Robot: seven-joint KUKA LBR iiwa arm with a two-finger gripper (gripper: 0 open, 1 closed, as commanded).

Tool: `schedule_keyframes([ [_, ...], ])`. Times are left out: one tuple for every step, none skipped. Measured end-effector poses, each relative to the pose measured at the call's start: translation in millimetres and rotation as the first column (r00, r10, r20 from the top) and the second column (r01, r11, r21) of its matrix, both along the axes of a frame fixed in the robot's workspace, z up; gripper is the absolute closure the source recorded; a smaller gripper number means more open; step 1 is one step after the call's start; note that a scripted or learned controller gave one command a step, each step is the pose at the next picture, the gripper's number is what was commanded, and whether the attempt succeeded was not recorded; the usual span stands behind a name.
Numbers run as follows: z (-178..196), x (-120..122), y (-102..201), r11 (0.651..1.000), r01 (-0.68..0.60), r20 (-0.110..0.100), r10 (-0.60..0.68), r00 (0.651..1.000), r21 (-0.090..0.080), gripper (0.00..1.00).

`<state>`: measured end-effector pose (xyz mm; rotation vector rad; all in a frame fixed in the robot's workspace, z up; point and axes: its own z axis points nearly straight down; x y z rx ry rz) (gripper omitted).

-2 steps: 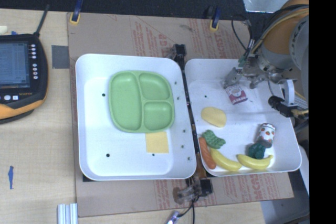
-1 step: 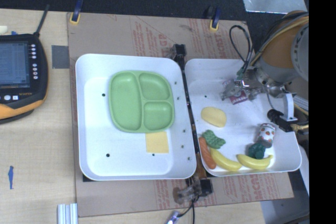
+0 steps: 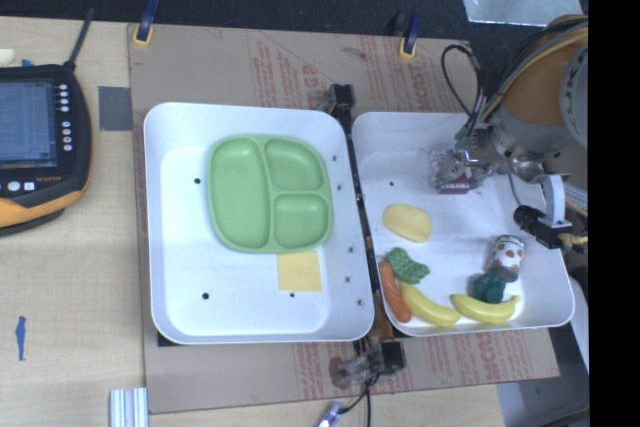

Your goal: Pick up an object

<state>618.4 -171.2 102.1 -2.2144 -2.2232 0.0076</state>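
Observation:
My gripper [image 3: 456, 171] hangs low over the bare floor at the back of the right bin [image 3: 440, 130]; it looks open, with nothing between its fingers. A pale yellow oval object [image 3: 407, 222] lies just in front of it and to the left, apart from it. Along the bin's front lie a green leafy toy [image 3: 405, 266], an orange carrot [image 3: 392, 293], and two yellow bananas [image 3: 430, 307] [image 3: 487, 309]. A dark teal object [image 3: 490, 287] rests on the right banana, and a small red-and-white piece [image 3: 507, 254] stands behind it.
The left bin [image 3: 175, 245] holds a green divided plate [image 3: 270, 192] and a flat yellow square [image 3: 300, 271]. A teach pendant [image 3: 35, 145] lies on the bench at far left. The arm's cables and black fittings [image 3: 535, 220] overhang the right bin's right side.

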Motion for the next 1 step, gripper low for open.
schedule_keyframes([
  [90.4,3.5,85.3,1.0,-0.001,0.004,0.001,1.0,0.002,1.0],
])
